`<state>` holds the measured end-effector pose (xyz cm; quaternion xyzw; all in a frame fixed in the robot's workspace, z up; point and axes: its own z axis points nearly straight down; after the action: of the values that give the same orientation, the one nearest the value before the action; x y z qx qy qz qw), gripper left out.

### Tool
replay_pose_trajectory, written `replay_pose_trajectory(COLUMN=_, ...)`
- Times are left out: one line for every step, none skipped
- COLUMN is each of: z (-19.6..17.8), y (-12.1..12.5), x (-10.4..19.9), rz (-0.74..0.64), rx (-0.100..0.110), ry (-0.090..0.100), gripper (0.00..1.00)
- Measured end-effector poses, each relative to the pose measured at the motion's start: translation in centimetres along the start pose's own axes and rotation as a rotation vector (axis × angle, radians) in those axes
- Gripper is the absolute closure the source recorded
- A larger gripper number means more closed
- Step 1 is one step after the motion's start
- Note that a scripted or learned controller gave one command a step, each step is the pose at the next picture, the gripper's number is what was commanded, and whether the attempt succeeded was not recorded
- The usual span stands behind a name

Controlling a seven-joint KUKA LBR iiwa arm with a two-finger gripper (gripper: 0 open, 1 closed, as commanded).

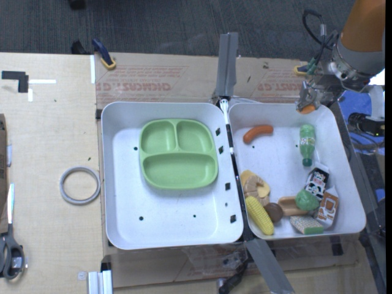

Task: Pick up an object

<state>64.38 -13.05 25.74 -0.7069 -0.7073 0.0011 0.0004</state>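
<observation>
Over the far corner of the right-hand shallow white bin [343,164], the grey arm with its orange band [366,17] is hanging with the two-finger gripper [311,100] pretty much on the bin's back rim. There's a small orange something [306,108] right at the tip, but it's too tiny and blurry for me to say whether that's a grabbed item or just part of the tool, so I honestly can't tell what the gripper is doing.

Going big to small from there: way off to the gripper's left sits the other white bin [116,182] with a green divided plastic plate [179,153] in it. Everything else is in the bin below the gripper. The yellow toy corn cob [260,215] lies well apart from it, at the near edge. The orange toy sausage [258,133] is close, just down and left. The green plastic bottle [307,142] is the nearest thing, right below. Further down are a little black-and-white carton [316,183], a green lumpy toy [307,200] and a brown mushroom-like piece [274,211], all bunched together.

Progress-wise, my guess is nothing's clearly picked yet. Everything I can make out is lying on the bin floor, so the actual grab and lift look like they're still to do.
</observation>
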Motion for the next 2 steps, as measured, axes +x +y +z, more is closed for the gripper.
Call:
replay_pose_trajectory(z=9.8, y=-0.7, x=-8.3, rz=-0.006, rx=0.001, ry=0.000, gripper=0.00)
replay_pose_trajectory(z=12.5, y=1.7, x=-9.1, rz=-0.024, rx=-0.007, ry=-0.003, gripper=0.00)
